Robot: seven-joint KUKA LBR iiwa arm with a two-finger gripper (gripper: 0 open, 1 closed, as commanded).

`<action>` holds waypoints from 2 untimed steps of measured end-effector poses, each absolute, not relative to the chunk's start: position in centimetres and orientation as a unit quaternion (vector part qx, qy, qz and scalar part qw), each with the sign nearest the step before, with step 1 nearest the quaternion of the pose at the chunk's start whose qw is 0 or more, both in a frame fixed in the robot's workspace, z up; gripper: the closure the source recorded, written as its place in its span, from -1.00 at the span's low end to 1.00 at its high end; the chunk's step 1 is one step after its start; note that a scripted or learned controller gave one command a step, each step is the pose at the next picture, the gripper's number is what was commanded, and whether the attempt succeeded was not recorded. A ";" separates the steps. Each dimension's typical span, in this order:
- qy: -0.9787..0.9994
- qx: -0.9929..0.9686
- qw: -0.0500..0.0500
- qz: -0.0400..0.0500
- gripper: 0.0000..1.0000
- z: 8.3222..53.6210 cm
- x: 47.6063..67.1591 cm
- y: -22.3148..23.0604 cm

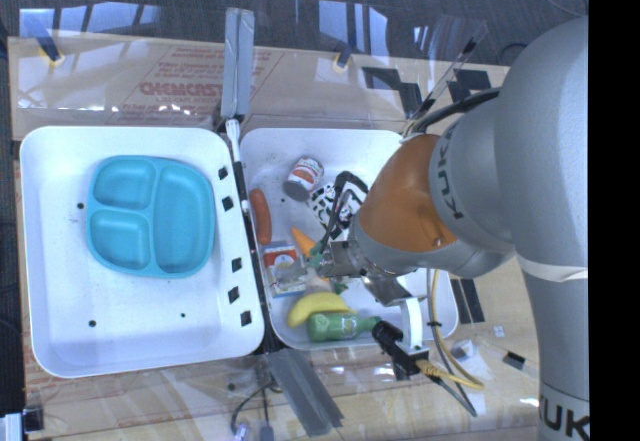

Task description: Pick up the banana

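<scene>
The yellow banana (318, 305) lies near the front of the right bin (262, 151), just behind a green bottle (340, 326). My gripper (300, 274) hangs low over the bin's middle, just behind and slightly left of the banana, among small items. The grey and orange wrist (405, 209) covers much of the bin's right half and hides what lies under it.
In the right bin a red sausage (261, 216) lies by the left wall, with a small can (305, 172), a black-and-white item (322, 201) and an orange carrot piece (303, 241) further back. The left bin (50, 259) holds a blue divided plate (152, 215).
</scene>
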State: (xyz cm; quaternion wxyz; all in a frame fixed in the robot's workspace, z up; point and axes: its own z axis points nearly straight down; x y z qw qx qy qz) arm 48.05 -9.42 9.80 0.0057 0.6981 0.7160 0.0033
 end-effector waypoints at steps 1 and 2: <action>0.794 0.607 0.008 0.002 -1.00 9.8 48.1 -9.6; 0.875 0.485 0.000 0.000 -1.00 19.1 49.5 -7.7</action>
